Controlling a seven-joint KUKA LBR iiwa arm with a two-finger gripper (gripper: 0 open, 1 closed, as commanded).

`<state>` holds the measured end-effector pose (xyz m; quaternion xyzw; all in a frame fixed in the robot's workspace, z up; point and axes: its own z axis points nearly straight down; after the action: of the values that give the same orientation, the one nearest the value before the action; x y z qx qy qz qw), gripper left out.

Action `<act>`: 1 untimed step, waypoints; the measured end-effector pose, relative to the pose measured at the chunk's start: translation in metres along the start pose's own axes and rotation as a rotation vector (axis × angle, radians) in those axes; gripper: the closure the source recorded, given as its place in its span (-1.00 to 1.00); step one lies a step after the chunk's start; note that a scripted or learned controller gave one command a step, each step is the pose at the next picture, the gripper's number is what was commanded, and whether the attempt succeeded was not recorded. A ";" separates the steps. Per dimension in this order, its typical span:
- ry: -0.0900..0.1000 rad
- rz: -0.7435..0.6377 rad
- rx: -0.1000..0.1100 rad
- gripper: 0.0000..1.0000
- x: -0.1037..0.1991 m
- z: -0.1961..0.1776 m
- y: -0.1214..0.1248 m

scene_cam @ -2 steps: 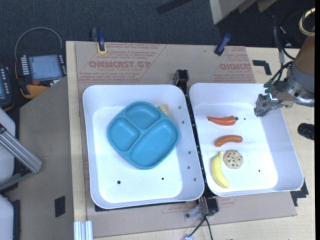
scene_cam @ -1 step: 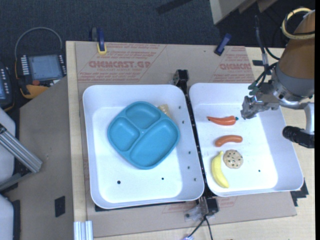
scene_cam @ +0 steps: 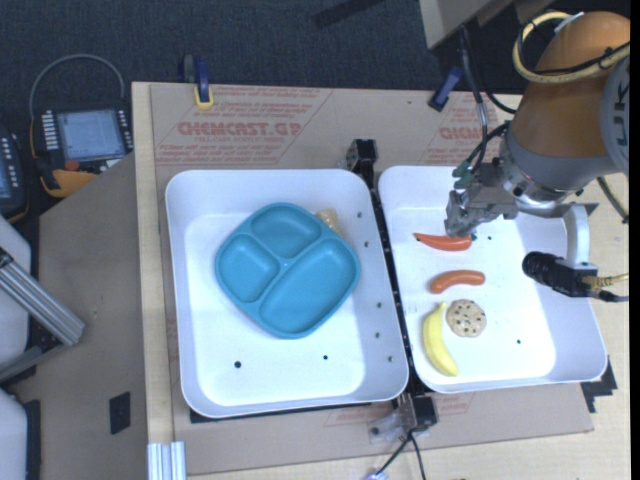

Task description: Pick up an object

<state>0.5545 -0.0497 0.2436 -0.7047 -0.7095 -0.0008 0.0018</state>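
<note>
I see my pincer (scene_cam: 462, 222) low in the right bin (scene_cam: 575, 368), right above the chili (scene_cam: 442, 240), which lies crosswise; I cannot tell its opening.

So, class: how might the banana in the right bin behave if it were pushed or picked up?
The banana looks like smooth toy plastic, so probably light, stiff and a little slippery. Its curved shape may let it pivot when nudged, and it would likely bump the cookie touching it.

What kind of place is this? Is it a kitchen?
Probably a robot lab, not a kitchen. A robot arm's gripper reaches over two white bins on a bench, the food looks like toys, such as the banana, and cables and clamps sit around.
</note>
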 end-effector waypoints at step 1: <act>-0.001 0.000 0.003 1.00 0.057 0.014 -0.015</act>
<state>0.5395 0.0076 0.2294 -0.7048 -0.7094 0.0004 0.0025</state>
